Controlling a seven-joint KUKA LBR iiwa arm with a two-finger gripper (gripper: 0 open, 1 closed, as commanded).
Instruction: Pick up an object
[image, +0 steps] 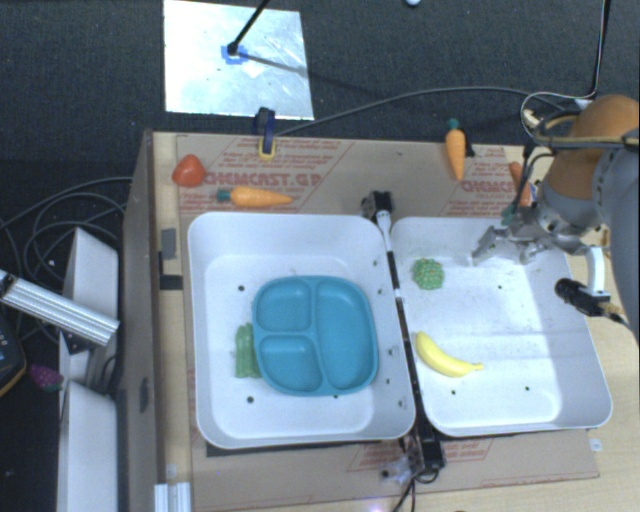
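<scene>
Two white bins sit side by side on the surface. The pincer (508, 243) hovers over the far end of the right bin (520, 400), its fingers spread apart and gripping nothing. One green broccoli piece (429, 273) lies just beside it, towards the divider; one yellow banana (446, 357) rests nearer the front. The left bin (225, 250) holds one blue divided plate (315, 334) and one green item (245, 351). Two carrots (260, 198) lie beyond the bins.
</scene>
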